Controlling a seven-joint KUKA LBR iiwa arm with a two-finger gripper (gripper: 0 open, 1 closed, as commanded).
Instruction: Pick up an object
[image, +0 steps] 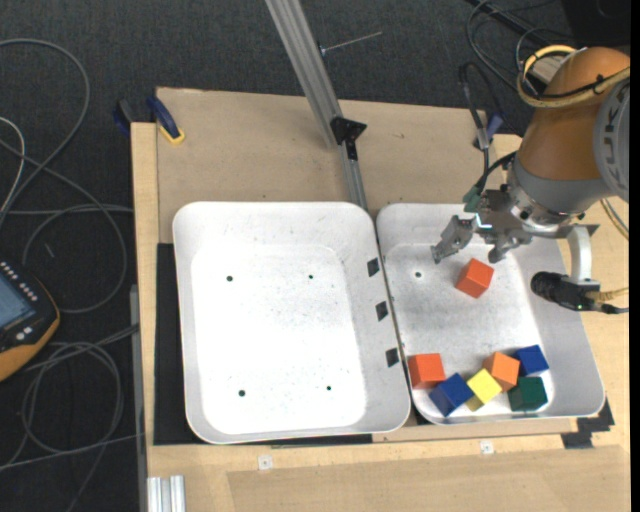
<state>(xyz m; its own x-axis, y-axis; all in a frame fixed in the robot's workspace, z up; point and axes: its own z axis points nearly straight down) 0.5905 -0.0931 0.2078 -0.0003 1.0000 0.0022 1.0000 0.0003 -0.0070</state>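
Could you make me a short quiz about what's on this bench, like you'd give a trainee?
1. True or false: the lone orange block lies in the right bin.
2. Which colour is missing from the cluster of blocks at the near edge of that bin? A. yellow B. green C. purple D. blue
3. Fill in: the gripper hangs above the ____ bin.

Key:
1. True. It sits apart from the others, just below the gripper, whose fingers are spread with nothing between them.
2. C. The cluster has orange, blue, yellow and green blocks.
3. Right. The left bin has dark dots on its floor.
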